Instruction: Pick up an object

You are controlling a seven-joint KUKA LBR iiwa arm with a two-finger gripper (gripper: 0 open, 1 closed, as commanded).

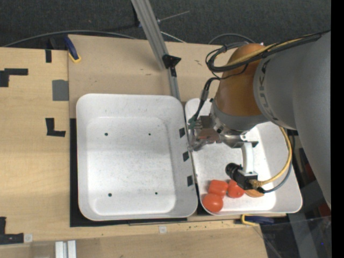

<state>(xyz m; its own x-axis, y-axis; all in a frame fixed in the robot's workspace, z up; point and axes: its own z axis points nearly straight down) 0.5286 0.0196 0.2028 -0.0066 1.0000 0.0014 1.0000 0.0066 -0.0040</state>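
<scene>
The arm [279, 85] reaches in from 3 o'clock and hangs over the right bin [287, 203], its orange band [239, 82] uppermost. The gripper [200, 136] sits at the bin's 9 o'clock edge, beside the left bin [129, 155]; whether it is open or holding anything I cannot tell. Orange-red objects [217, 193] lie clustered at the right bin's 6 o'clock, apart from the gripper

Light wooden bench [32, 144], two shallow white bins side by side, left bin [129, 155], right bin [279, 198], black tape marks [51, 127]
</scene>
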